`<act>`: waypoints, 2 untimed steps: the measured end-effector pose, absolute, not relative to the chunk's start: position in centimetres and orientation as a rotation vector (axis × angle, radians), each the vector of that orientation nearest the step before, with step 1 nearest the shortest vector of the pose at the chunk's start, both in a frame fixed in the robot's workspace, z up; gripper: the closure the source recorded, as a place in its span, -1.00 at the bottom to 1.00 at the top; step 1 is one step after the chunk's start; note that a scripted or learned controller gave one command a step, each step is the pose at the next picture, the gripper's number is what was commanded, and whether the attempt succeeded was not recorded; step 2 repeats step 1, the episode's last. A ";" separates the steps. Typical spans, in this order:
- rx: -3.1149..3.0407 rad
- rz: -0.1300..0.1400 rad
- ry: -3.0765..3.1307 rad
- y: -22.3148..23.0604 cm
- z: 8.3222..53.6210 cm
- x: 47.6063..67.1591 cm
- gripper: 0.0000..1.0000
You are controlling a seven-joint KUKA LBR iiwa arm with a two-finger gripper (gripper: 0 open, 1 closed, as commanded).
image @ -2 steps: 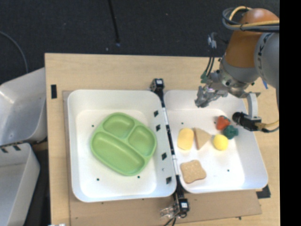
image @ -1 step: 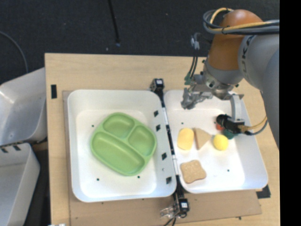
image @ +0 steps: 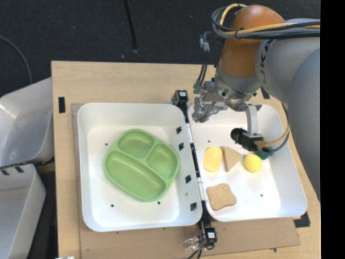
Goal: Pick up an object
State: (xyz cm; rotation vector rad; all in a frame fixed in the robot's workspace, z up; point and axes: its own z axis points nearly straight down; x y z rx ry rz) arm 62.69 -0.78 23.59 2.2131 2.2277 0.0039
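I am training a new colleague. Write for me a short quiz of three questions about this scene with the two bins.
1. True or false: the green divided plate lies in the left bin.
2. How many food items lie in the right bin?
3. Which item lies nearest the camera view's bottom edge: A) yellow oval piece, B) toast slice, C) small yellow ball?

Key
1. True.
2. Four: the three above and a tan wedge.
3. B.
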 end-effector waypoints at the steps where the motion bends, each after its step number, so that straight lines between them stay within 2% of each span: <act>1: 2.212 0.005 2.230 4.9 24.7 63.1 1.00; 2: 2.212 0.005 2.230 4.9 24.7 63.1 1.00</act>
